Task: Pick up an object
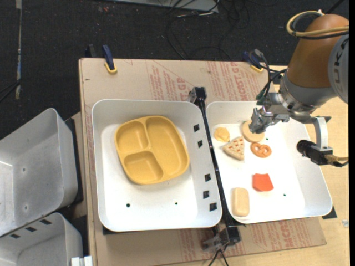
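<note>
The right bin point(302, 204) holds several toy foods: a small yellow piece point(222, 134), a pizza slice point(236, 148), a pretzel point(261, 150), a red block point(263, 182) and a pale bread roll point(240, 201). A tan round piece point(248, 133) lies at the back of the bin, partly under the gripper. My gripper point(258, 125) hangs low over the back of the right bin, right at that tan piece and just above the pretzel. Nothing is visibly held between its fingers.
The left bin point(105, 204) holds a yellow divided plate point(151, 148). A black divider point(208, 159) runs between the two bins. Blue clamps point(109, 60) point(256, 58) sit on the cardboard's back edge. Grey tubs point(33, 165) stand off the bench at the left.
</note>
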Motion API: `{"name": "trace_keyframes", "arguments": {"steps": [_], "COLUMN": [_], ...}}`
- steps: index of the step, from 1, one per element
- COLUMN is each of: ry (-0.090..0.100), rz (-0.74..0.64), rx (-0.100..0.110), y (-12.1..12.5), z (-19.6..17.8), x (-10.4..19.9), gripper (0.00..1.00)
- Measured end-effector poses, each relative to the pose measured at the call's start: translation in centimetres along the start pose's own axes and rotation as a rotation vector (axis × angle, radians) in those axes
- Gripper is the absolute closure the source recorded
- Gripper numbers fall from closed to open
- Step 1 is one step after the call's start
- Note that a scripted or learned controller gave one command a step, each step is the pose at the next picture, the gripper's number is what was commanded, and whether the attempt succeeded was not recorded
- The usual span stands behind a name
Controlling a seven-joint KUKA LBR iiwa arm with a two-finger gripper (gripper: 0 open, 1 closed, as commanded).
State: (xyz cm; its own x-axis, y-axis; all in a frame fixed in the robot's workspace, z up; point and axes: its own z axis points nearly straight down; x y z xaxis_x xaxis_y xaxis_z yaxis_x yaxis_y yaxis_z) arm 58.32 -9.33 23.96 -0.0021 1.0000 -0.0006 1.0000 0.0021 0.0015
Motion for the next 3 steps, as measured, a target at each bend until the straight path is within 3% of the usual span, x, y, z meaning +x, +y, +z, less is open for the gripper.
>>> {"name": "trace_keyframes", "arguments": {"steps": [1,3], "ry": [0.002,0.003], "rz": [-0.007,-0.007], "rx": [0.000,0.001], "y": [0.5,-0.9], "z": [-0.2,-0.4], "x": [6.1,17.1], "gripper": [1.00,1.00]}}
